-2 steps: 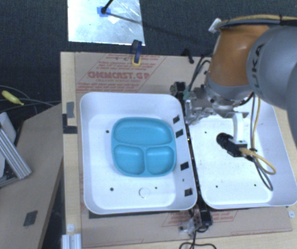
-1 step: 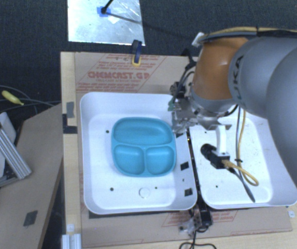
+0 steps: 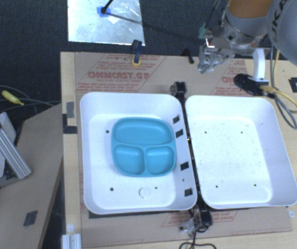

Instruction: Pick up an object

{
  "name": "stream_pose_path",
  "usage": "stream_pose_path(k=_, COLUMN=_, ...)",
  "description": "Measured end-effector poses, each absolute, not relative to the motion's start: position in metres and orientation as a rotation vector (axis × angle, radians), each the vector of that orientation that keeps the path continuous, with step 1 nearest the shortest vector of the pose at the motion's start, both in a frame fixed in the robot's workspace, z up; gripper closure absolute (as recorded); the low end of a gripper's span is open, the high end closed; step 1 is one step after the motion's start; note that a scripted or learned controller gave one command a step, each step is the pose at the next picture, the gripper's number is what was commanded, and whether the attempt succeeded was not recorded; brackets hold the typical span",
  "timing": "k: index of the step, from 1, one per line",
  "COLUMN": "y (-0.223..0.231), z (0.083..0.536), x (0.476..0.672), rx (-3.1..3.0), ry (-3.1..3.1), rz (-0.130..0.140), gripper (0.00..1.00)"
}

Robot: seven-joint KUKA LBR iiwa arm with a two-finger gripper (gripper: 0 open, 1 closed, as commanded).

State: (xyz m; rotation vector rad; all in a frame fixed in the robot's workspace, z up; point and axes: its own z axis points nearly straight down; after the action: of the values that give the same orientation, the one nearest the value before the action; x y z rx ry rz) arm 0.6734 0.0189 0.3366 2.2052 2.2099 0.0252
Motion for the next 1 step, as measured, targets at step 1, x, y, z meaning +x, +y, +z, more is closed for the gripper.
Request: stream_pose_path(k=1, y=0.1372, z=0.3354, x=0.668, rx=2.206, ry=2.238, rz=0.01, gripper=1.0)
